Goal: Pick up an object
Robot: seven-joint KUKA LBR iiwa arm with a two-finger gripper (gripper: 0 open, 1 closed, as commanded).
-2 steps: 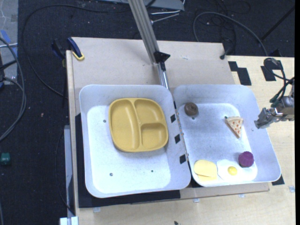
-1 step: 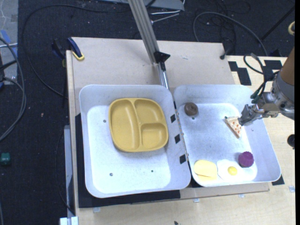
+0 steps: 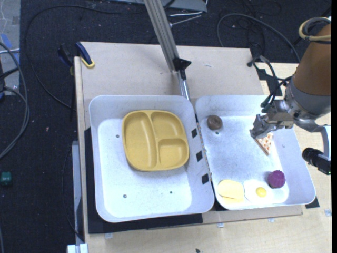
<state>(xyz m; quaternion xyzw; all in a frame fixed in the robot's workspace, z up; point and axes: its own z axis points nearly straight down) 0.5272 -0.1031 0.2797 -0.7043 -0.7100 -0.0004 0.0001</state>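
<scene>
Approach stage, grasp not yet made. Gripper [image 3: 261, 130] low over the right bin [image 3: 231, 157], directly above the upper end of a pizza-slice toy [image 3: 267, 143] lying near the bin's right wall; finger opening impossible to tell from this angle, nothing visibly held. Also in that bin: brown round piece [image 3: 214, 123], purple ball [image 3: 276, 179], fried-egg toy [image 3: 259, 192], pale yellow slice [image 3: 230, 190]. Yellow divided plate [image 3: 156, 140] in the left bin [image 3: 105, 194]. Remaining: closing, lifting.

A yellow divided tray [image 3: 156, 140] in a white bin [image 3: 105, 194]; a purple ball [image 3: 276, 179].
</scene>
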